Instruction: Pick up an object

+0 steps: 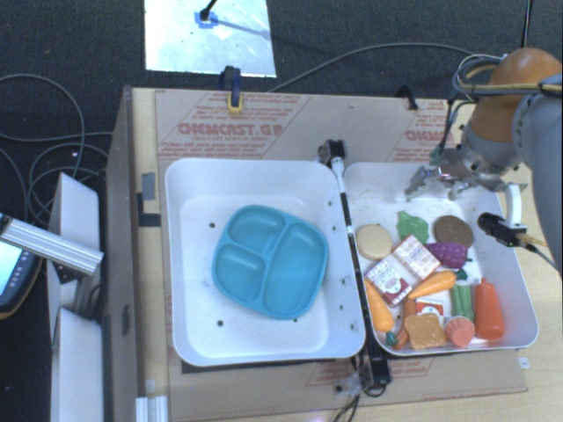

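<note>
The toy food fills the near half of the right bin (526,322), packed together in 1 heap. An orange carrot (431,285) lies in the middle of it with its long axis slanted, the thick end up toward the right and the tip down to the left. A second carrot (378,309) lies by the bin's left wall, running from upper left to lower right. A red bottle (488,310) stands lengthwise along the right side, its long axis nearly up and down in the view, with a green cucumber (463,300) just beside it on the left. A white and red carton (415,257) sits tilted above the first carrot, touching a second carton (388,279). Behind them lie a tan cookie (374,241), a green leafy piece (411,227), a brown round patty (453,229) and purple grapes (448,254). A toast slice (425,331) and a pink round piece (458,331) lie at the near edge.

The gripper (431,179) hangs over the bare far part of this bin, apart from the heap, holding nothing; whether its fingers are spread or closed cannot be told.

The left bin (189,236) holds a blue divided plate (269,260) with 3 sections, lying flat.
</note>
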